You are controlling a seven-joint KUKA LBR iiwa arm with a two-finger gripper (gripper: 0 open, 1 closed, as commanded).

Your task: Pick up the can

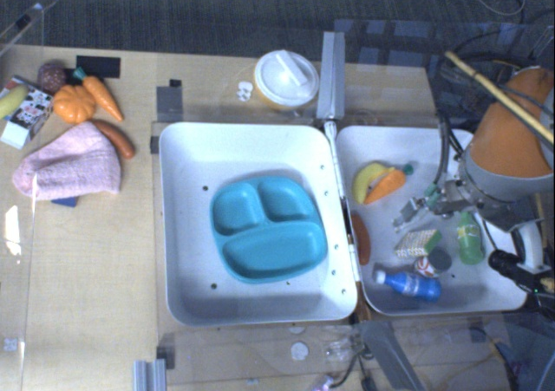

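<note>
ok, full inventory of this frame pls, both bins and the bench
divided plate: 1, blue, middle of left bin
bins: 2, white, side by side
banana: 1, yellow, right bin, top left
carrot: 1, orange, against the banana
green bottle: 1, right bin
blue bottle: 1, lying down, right bin near front
can: 1, dark, beside the blue bottle
bowl: 1, white and yellow, bench behind the bins
pink cloth: 1, bench left
toy vegetables: several, orange, bench left
arm: 1, grey and orange, over right bin
tool: 1, above right bin

Divided tray in left bin, bottle and can in right bin
</note>
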